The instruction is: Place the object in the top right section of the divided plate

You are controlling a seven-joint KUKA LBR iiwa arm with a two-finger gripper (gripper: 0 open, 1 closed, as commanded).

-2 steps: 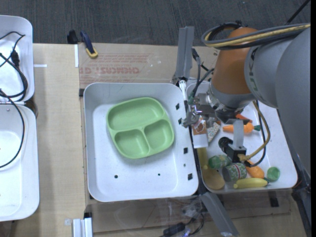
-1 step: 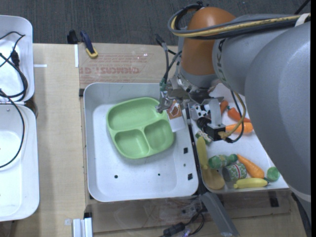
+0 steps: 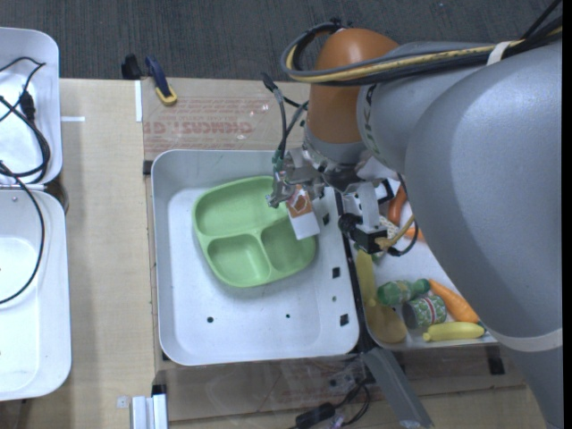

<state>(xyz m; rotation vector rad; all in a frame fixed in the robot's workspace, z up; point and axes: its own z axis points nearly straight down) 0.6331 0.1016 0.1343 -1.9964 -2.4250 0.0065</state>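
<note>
Two shallow white bins sit side by side on the bench, and the left bin (image 3: 179,266) holds a green divided plate (image 3: 255,239) lying flat and turned at a slant, with one large section toward the upper left and two smaller ones toward the lower right. The grey arm (image 3: 465,150), with its orange band (image 3: 344,88) above the wrist, reaches in from the right and hangs over the plate's upper right edge. The gripper (image 3: 290,195) points down there, and a small object (image 3: 301,213), brownish above with a pale tag-like part below, shows at its tip, over the plate's right rim near the divider between the bins. Whether the fingers actually clasp that object cannot be told; the wrist and cables crowd the spot. In the right bin (image 3: 447,347), near its lower edge, lie a carrot (image 3: 456,302), a banana (image 3: 456,332), a small can (image 3: 427,311) and a green vegetable (image 3: 398,291), close together. A blue-and-yellow clamp (image 3: 159,80) rests on the bench above the left bin.
</note>
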